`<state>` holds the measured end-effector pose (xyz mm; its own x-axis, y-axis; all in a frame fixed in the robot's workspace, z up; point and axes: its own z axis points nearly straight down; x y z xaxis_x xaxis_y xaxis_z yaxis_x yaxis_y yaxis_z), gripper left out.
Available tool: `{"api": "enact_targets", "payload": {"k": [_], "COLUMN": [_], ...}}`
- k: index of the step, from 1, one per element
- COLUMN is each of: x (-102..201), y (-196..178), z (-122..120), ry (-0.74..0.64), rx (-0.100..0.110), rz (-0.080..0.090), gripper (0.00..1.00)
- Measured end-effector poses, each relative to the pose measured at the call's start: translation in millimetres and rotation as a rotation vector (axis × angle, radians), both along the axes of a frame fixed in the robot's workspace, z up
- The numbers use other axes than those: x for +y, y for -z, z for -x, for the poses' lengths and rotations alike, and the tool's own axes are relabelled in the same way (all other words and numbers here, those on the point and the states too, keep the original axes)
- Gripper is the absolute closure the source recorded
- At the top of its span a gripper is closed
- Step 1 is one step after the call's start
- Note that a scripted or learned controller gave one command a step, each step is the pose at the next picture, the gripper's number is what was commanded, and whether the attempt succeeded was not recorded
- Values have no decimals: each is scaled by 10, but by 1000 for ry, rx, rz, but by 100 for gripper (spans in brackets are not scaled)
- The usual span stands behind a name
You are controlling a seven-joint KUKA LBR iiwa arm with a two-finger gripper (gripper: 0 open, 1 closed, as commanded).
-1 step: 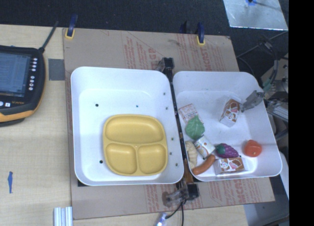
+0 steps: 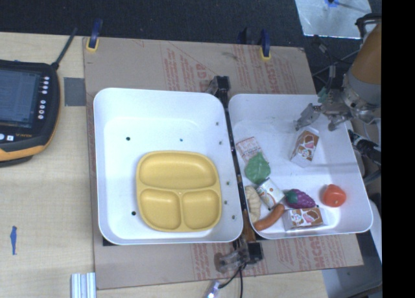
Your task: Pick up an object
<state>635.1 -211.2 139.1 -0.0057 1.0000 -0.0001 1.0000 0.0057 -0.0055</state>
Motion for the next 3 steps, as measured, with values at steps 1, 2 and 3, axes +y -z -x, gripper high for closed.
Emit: {"api": "enact_targets", "payload": {"k": [1, 2, 3], "x": [84, 74, 863], "y": [479, 359, 121], "z": [261, 250, -203], "ry": [-1, -4, 0], "rx": [0, -2, 3], "rz": [0, 2, -2], "gripper": [0, 100, 100]}}
